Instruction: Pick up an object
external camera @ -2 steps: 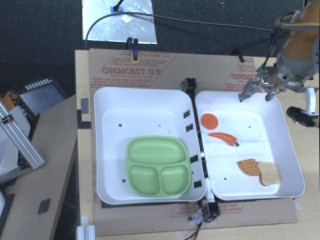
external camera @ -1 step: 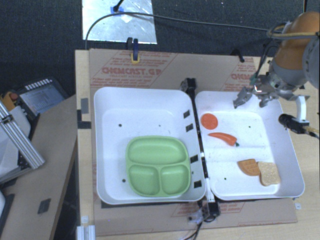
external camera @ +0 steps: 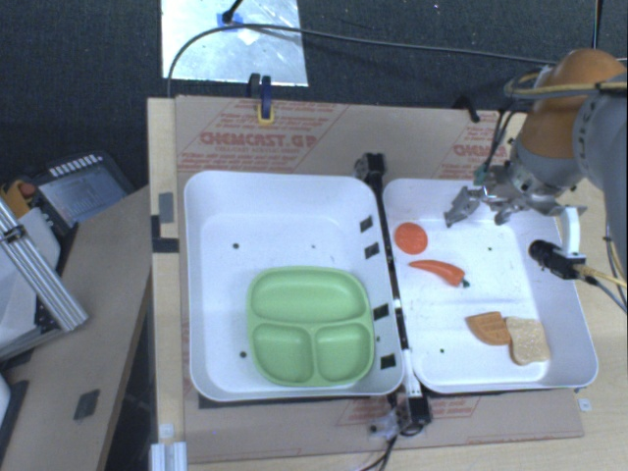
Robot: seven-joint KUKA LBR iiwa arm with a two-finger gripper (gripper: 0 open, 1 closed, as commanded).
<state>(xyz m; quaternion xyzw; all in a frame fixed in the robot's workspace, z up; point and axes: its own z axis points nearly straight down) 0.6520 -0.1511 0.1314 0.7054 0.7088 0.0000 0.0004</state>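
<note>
In the right bin (external camera: 559,361) lie a round orange-red slice (external camera: 411,236), a red chili pepper (external camera: 438,272), and two bread-like pieces, one brown (external camera: 488,328) and one pale (external camera: 528,340). My gripper (external camera: 483,206) hangs over the bin's far edge, up and to the right of the orange-red slice. Its fingers (external camera: 458,210) are spread open with nothing between them.
The left bin (external camera: 211,263) holds a green three-part plate (external camera: 310,324). A black clamp divider (external camera: 378,234) runs between the bins. Cables and a black part (external camera: 555,257) hang at the right bin's right edge. A yellow clamp (external camera: 264,106) sits behind the bins.
</note>
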